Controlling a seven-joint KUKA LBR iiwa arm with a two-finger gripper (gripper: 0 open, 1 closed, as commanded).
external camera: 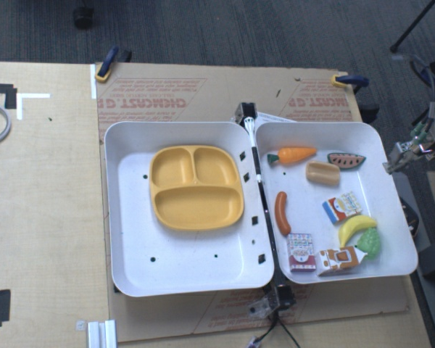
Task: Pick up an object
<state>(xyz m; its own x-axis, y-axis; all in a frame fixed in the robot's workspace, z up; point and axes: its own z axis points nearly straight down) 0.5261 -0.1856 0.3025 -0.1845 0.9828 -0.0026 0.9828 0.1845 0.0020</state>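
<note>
The toy foods lie loose and apart in the right bin (pixel 313 133), so each can be taken alone: the watermelon slice (pixel 346 160) lies nearest the fingers (pixel 404 156), just inward of them, with the bread roll (pixel 323 173) and carrot (pixel 296 154) beyond and the banana (pixel 357 228) nearer the camera. The yellow plate (pixel 196 187) sits in the left bin (pixel 188 267), well away from them. The arm hangs at the right bin's outer rim over no object, so I judge the pick not yet begun, and I cannot tell whether the fingers are spread or pressed together
</note>
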